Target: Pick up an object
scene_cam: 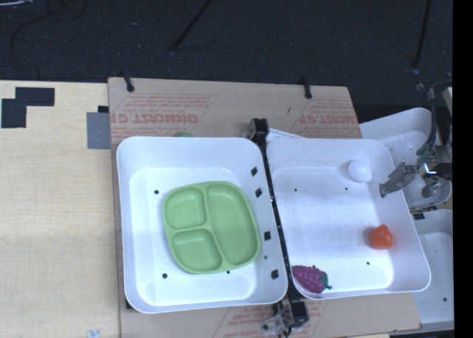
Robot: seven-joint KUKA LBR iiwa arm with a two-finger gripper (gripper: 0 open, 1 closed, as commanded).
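Tool (403,177), grip state unclear, hovers near white ball (360,171), above orange pepper (381,237).

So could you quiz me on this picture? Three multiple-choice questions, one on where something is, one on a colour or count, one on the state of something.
1. Where does the green divided plate lie?
A. in the left bin
B. in the right bin
C. on the bare wooden bench

2. How many loose objects lie in the right bin?
A. one
B. three
C. five

3. How does the purple grape bunch sit?
A. clamped by the gripper
B. on the green plate
C. at the right bin's near left corner, untouched

Answers:
1. A: the plate fills the middle of the left bin.
2. B: a white ball, an orange-red piece and the grape bunch.
3. C: the bunch rests on the corner slope, while the gripper stands apart at the bin's right edge, near the ball.
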